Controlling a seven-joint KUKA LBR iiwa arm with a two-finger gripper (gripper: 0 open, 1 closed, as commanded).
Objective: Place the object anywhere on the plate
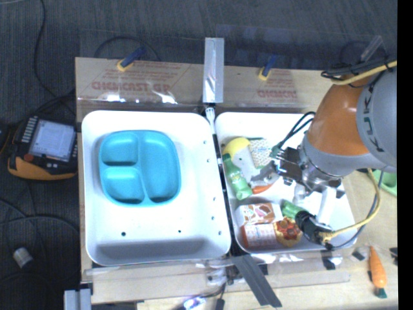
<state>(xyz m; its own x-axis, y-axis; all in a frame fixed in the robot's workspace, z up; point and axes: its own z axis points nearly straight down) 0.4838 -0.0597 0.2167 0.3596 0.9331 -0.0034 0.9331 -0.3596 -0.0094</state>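
Two shallow white bins are sitting side by side on the counter (148, 82). The left bin (193, 237) is holding a blue plate (139, 166) with three compartments, all of them bare. The right bin (227, 192) is carrying a jumble: a yellow lemon-like fruit (236, 147) near the top left corner, a green bottle (237, 181) lying along the left wall, a small orange carrot-like piece (261, 188), a white mesh item (259, 150), and a red-labelled packet (260, 226) near the front.

No single object is marked out by the task, so any of these could be the one meant; all are lying in the right bin, well apart from the plate.

The claw (279, 166) is reaching down over the middle of that bin, near the carrot-like piece and the bottle. Whether it is open or closed I cannot tell, since the wrist is covering it.

Judging by looks, the small plastic food pieces are probably light and stiff but smooth, so they are likely to slip or roll. Taking hold across the narrow width at mid-body seems safest. The packet looks flatter and harder to pinch.
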